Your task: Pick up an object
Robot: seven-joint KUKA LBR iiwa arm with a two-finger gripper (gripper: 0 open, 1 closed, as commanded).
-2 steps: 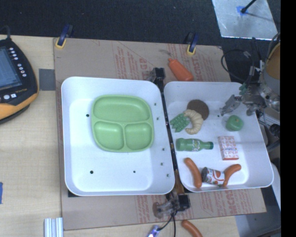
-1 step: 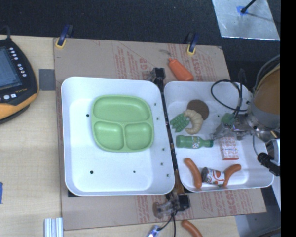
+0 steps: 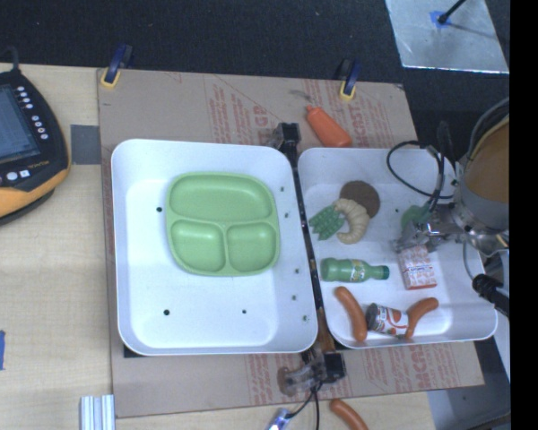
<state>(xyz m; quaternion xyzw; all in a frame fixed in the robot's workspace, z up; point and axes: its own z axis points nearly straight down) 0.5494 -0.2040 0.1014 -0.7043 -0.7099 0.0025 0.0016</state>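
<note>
Where hand [image 3: 419, 233] hovers, grip unclear: small red-and-white carton [image 3: 419, 268] just below, green bottle [image 3: 353, 270] leftward.

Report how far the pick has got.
Done: the gripper has reached into the right bin, at its right side beside a small carton.
In hand: nothing shows between its fingers; their state is hard to read.
Left: the grasp and lift. The green bottle, two sausages and the other toys all lie in the bin.
</note>
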